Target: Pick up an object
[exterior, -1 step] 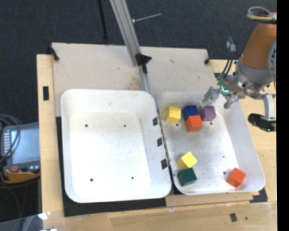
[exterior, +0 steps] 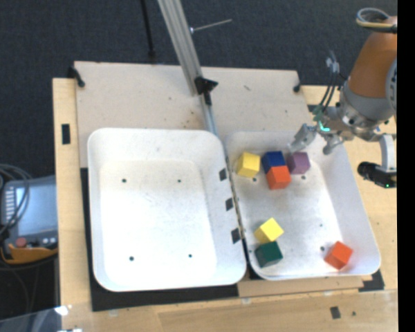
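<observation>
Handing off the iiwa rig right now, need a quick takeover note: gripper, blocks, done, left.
Gripper: over the right bin's far right corner, nothing seen between its fingers; open or shut can't be told.
Blocks, all in the right bin: yellow, blue, orange and purple clustered at the far end; yellow and green near the divider; orange at the near right corner.
Done: nothing picked.
Left: grasp and lift one block; purple is nearest.
</observation>
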You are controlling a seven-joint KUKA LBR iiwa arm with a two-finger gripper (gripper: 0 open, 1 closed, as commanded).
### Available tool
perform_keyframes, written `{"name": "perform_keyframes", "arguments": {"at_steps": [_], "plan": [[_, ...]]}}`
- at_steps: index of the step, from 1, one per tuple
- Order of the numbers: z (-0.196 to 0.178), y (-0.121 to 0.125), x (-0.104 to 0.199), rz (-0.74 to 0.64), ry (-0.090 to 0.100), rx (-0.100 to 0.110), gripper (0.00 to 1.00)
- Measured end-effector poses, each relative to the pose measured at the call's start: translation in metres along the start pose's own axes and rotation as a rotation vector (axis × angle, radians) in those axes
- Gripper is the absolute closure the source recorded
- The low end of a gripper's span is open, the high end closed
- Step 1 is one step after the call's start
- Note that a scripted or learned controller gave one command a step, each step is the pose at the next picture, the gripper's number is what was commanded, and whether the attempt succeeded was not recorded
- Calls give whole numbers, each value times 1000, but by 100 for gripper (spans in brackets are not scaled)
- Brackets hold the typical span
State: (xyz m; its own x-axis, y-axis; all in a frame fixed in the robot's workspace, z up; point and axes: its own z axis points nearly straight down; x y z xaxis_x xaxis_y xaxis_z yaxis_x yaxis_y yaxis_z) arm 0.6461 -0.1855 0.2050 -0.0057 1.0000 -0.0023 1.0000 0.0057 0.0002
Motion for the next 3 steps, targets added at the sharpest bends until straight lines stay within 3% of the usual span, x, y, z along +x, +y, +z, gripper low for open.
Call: {"name": "perform_keyframes", "arguments": {"at_steps": [1, 2, 3], "plan": [[55, 8, 4, 0, -1, 4, 0], [65, 11, 1, 1, -5, -12, 0], [56, 11, 0, -3, -7, -10, 100]]}}
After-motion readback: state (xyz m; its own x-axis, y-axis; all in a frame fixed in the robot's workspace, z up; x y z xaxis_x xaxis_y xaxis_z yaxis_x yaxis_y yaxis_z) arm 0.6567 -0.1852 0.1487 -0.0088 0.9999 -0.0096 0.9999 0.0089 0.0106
